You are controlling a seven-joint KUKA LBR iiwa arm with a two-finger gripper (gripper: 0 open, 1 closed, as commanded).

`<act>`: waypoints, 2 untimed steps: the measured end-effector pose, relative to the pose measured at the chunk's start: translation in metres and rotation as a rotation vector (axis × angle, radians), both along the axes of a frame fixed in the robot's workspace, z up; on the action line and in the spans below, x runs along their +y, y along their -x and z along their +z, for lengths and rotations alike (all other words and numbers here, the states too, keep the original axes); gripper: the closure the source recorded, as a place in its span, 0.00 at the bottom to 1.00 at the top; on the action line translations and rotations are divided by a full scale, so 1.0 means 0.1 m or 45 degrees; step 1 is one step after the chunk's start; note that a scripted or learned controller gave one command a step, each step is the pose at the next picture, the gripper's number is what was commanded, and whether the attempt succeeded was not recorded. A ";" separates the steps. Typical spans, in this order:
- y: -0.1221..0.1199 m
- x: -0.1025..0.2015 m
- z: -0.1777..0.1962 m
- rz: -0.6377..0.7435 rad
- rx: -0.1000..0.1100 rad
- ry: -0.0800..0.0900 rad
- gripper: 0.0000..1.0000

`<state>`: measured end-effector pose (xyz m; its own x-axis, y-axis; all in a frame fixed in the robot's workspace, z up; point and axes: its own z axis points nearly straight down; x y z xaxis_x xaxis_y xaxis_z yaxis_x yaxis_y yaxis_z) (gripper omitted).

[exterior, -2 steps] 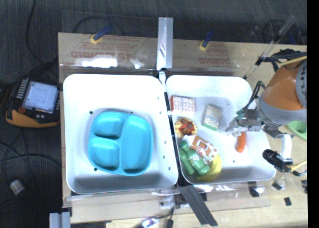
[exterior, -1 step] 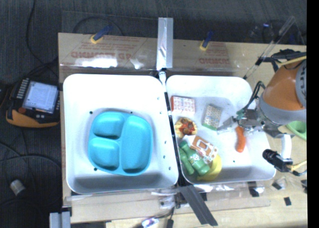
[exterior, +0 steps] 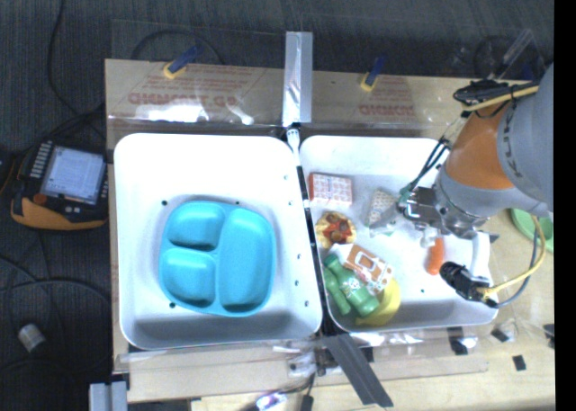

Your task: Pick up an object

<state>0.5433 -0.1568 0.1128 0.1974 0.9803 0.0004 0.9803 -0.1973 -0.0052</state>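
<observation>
Now gripper (exterior: 430,225) hangs over right bin (exterior: 396,153) near orange object (exterior: 436,255).

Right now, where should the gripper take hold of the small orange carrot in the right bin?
Grip the carrot across its narrow middle, coming straight down. It lies flat, roughly lengthwise top to bottom, apart from the other toys, beside the gripper.

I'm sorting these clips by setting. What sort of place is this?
Probably a robotics lab, set up for pick-up trials. A robot arm reaches over a bench with two white bins: one holds a blue tray, the other small toys. Loose cables and a handheld controller lie on the carpet.
</observation>
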 end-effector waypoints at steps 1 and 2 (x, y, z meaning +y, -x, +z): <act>-0.51 0.10 -0.24 0.122 -0.014 0.006 0.00; -0.52 0.10 -0.14 0.124 -0.016 0.007 1.00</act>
<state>0.5952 -0.1467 0.0986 0.1013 0.9948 -0.0034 0.9948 -0.1013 0.0082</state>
